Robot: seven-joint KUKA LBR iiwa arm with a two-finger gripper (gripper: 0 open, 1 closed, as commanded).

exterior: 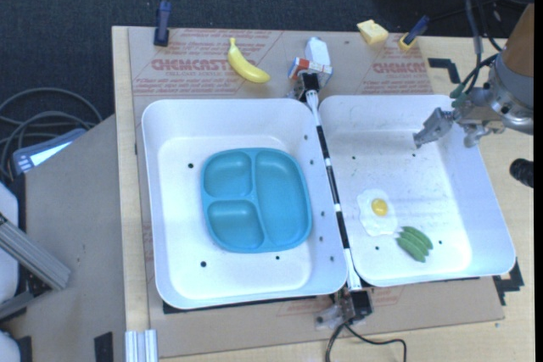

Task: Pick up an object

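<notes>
Two white bins sit side by side on a cardboard-covered bench, and most of the clutter is outside them. Along the far edge there's a toy banana, a small red-and-white carton right by the gap between the bins, a yellow wedge that looks like cheese, plus a couple of blue clamps. The left bin has a blue divided plate lying flat in the middle.

The right bin holds a fried egg toy and a green pea pod just beside it, both toward the near side. Nothing sits between them and the arm. Dark carpet surrounds the bench, with cables coiled off to the left.

The gripper hangs over the far part of the right bin, coming in from the right, well apart from the egg and pod. Honestly can't tell if it's spread or closed from this angle, and nothing shows in its grasp.
</notes>
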